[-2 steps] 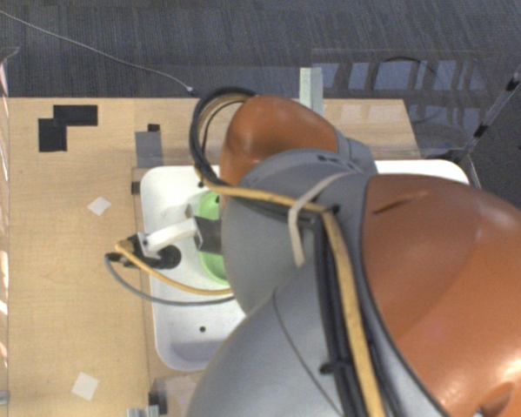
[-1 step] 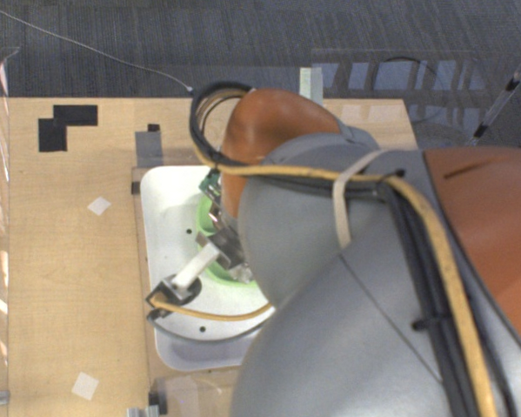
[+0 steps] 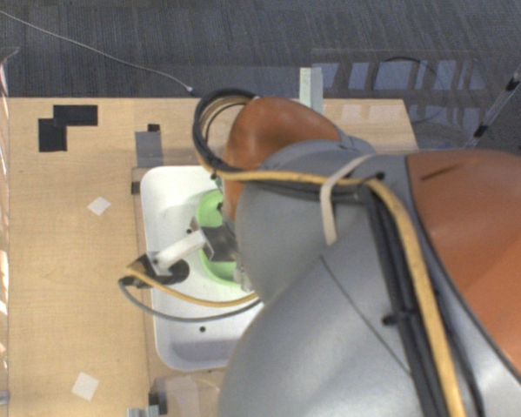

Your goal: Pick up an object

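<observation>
Apparently no pick is confirmed yet: the green object (image 3: 210,211), bright lime and rounded, partly covered by the arm, lies inside the white bin (image 3: 168,189) toward its right side. The hand (image 3: 217,242) sits low in the bin right at the object, but the arm's bulk covers it, so its opening and whether it has hold of anything cannot be told. Grasp and lift remain to be shown; the bin rests on the wooden counter (image 3: 67,257).
</observation>
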You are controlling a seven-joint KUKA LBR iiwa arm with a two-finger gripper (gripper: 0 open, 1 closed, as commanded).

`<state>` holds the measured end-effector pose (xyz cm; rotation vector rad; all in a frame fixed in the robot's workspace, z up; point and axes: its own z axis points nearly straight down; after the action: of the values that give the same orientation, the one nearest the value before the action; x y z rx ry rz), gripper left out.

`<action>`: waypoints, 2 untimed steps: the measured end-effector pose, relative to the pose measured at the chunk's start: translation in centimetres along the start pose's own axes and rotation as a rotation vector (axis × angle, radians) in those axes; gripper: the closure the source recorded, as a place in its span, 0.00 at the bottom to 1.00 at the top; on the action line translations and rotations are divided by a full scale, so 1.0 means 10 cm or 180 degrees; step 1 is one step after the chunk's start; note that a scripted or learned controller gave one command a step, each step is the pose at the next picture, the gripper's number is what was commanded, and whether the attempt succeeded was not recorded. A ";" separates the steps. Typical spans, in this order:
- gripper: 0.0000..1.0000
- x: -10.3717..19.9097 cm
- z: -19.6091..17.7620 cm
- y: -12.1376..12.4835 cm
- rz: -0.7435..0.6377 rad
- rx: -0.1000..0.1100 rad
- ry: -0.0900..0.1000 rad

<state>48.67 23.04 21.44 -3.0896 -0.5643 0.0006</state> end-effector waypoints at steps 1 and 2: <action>1.00 0.02 -1.43 -0.04 -0.0598 0.0001 0.0025; 1.00 0.01 -0.60 -0.04 -0.0314 -0.0010 -0.0018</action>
<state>48.61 23.39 27.49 -3.0619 -0.7169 0.0086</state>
